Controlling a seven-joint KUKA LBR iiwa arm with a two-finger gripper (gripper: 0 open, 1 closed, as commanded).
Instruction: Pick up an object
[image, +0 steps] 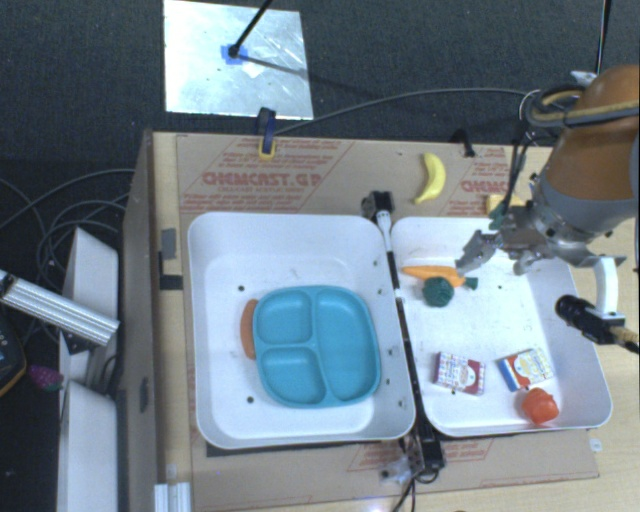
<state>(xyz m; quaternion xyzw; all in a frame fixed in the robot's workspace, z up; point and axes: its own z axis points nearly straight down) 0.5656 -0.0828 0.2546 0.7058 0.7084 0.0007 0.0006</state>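
We record a bench (300, 165) bearing two white bins side by side; the left bin (215, 260) holds a blue divided plate (315, 345) lying flat, with an orange-brown item (246, 328) tucked against the plate's left edge. The right bin (585, 385) carries the loose items. The arm (590, 150) enters from the right, its orange band above the grey wrist, and stands over the far part of the right bin; the gripper (478, 254) points left, low over the bin's far-left area. We see nothing between its fingers; we cannot tell from this angle how wide they stand. Just left of the gripper lies an orange carrot (430, 271), and touching it on the near side sits a dark green lump (438, 291). Nearer in the same bin we note a small red and white carton (459, 372), a second carton with blue marking (526, 367), and an orange-red fruit (541, 405) at the near right. A yellow banana (432, 178) rests on the bench beyond the bins.
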